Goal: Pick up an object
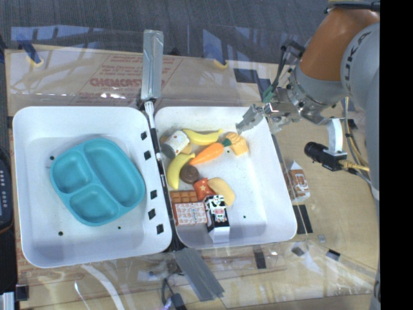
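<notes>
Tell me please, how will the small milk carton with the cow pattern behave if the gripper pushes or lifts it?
The milk carton stands upright at the front wall of the right bin, taller than it is wide, so a sideways push would probably tip it rather than slide it. Its flat sides suggest it will not roll. It looks like a small toy, likely light, and touches a waffle-patterned block, which may shift too.

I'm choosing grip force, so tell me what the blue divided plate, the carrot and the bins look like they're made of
Blue divided plate: likely moulded plastic, smooth matte, with an even colour and rounded compartment walls.
Carrot: probably toy plastic, orange with a slight sheen and a green tip; it could also be rubber.
Bins: seemingly thin, rigid white plastic, smooth, with rounded corners.
</notes>
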Controlling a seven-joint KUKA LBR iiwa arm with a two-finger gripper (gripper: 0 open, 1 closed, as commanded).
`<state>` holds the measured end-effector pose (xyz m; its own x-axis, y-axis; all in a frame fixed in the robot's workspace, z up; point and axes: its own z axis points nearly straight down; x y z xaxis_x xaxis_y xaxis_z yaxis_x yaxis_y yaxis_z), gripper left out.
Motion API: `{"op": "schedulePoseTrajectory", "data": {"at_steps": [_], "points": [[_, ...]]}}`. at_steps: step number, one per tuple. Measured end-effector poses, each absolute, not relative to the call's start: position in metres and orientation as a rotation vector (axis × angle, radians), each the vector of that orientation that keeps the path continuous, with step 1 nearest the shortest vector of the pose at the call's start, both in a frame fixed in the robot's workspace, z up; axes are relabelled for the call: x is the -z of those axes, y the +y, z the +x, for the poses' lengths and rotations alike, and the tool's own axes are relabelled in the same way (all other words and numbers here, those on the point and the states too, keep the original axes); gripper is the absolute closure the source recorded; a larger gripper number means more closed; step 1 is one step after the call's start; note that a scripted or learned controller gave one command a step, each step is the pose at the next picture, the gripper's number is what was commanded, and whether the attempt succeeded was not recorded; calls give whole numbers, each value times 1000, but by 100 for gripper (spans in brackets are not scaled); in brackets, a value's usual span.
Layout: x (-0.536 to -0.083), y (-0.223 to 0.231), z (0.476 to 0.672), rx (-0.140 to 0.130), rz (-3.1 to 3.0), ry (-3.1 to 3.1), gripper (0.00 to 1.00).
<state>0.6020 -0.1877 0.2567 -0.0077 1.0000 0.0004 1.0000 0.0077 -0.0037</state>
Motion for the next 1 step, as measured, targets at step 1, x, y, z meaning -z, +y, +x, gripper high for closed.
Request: {"op": "schedulePoseTrajectory", "data": {"at_steps": [1], "points": [[-106,-159,612,8,-2334,-2108,0]]}}
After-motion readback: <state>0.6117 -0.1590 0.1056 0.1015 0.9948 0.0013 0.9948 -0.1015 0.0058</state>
